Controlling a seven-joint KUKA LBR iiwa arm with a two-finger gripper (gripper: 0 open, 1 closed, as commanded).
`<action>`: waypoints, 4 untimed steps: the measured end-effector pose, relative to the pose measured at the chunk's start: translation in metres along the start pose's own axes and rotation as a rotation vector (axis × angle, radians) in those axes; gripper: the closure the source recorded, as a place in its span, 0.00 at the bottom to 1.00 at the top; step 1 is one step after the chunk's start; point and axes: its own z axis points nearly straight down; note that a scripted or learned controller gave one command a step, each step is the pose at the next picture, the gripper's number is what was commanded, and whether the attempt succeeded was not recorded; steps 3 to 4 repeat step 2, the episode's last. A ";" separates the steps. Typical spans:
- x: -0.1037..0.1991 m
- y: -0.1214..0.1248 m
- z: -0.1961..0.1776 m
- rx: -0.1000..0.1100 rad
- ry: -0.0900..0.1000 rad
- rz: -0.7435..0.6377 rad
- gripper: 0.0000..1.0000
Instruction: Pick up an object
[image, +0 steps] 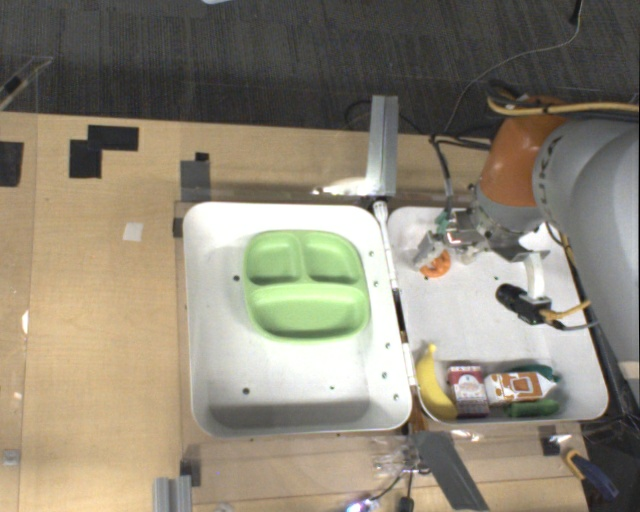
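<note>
**Small orange piece under the tool, far corner of the right bin**

The tool (452, 240) sits low in the right bin (575, 395), just beside a small orange object (433, 266); whether it is open or closed I cannot tell; the object looks light, probably rigid plastic, apt to skid on the smooth white floor; best pinched across its narrow middle.

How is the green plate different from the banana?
The green plate is wide and flat with three compartments; the banana is thin and curved. The plate is green, the banana yellow. The plate lies alone in the left bin; the banana lies in the right bin, beside some packets. Both rest untouched.
</note>
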 end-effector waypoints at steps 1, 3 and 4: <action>0.001 0.002 -0.011 -0.005 0.001 -0.002 1.00; 0.076 -0.072 -0.096 0.010 0.002 0.020 1.00; 0.076 -0.072 -0.096 0.010 0.002 0.020 1.00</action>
